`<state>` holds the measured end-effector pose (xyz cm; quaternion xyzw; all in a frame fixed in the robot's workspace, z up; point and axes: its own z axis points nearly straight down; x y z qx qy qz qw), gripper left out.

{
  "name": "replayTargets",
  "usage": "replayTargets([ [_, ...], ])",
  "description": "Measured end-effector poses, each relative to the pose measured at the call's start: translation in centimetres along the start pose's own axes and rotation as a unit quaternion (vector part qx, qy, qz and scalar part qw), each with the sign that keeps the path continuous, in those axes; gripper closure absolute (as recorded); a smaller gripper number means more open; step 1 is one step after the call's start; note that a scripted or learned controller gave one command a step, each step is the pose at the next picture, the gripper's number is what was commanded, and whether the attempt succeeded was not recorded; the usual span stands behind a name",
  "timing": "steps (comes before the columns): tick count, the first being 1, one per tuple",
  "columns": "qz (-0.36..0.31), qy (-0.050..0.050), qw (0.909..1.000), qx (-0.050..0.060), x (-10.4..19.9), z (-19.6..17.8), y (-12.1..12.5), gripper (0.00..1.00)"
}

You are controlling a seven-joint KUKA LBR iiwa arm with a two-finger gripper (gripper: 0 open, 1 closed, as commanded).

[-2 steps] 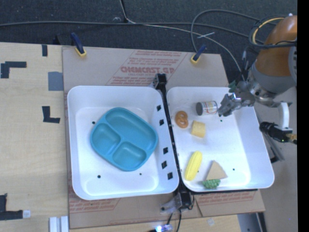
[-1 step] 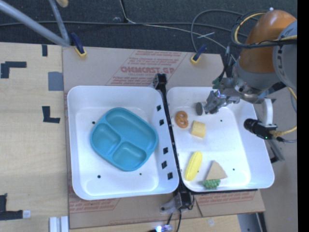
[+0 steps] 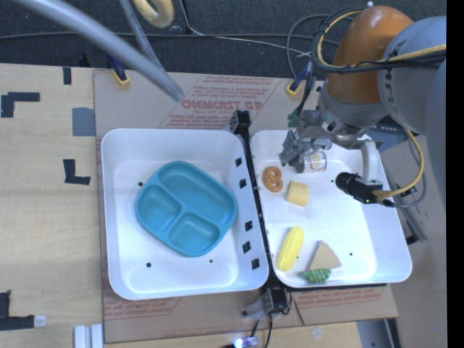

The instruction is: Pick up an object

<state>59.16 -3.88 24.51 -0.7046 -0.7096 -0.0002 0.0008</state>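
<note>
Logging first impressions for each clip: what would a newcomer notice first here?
Probably the blue divided tray lying alone in the left bin. Next, the grey arm with its orange band reaching in from the right, its gripper low over the far end of the right bin, above a pretzel, cheese cube and corn cob.

Two shallow white bins sit side by side on the tabletop [image 3: 43,194], split by a black divider [image 3: 250,194]. Left of the divider, the left bin [image 3: 116,267] holds a blue sectioned plate [image 3: 186,207]. Just right of the divider lie a small pretzel [image 3: 272,179] and a yellow corn cob [image 3: 291,249] in the right bin [image 3: 377,245]. Farther right of it are a yellow cheese cube [image 3: 297,193], a tan wedge [image 3: 325,255] and a green piece [image 3: 317,275]. The pincer [image 3: 296,156] hangs over the pretzel's far side, beside a small jar [image 3: 316,162].
</note>
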Motion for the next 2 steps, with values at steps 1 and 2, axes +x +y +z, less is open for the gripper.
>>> replayTargets([
  [1,0.000,0.000,1.0000,0.000,5.6,-0.3,1.0,1.00],
  [2,0.001,-0.001,1.0000,0.000,11.3,0.0,2.0,1.00],
])
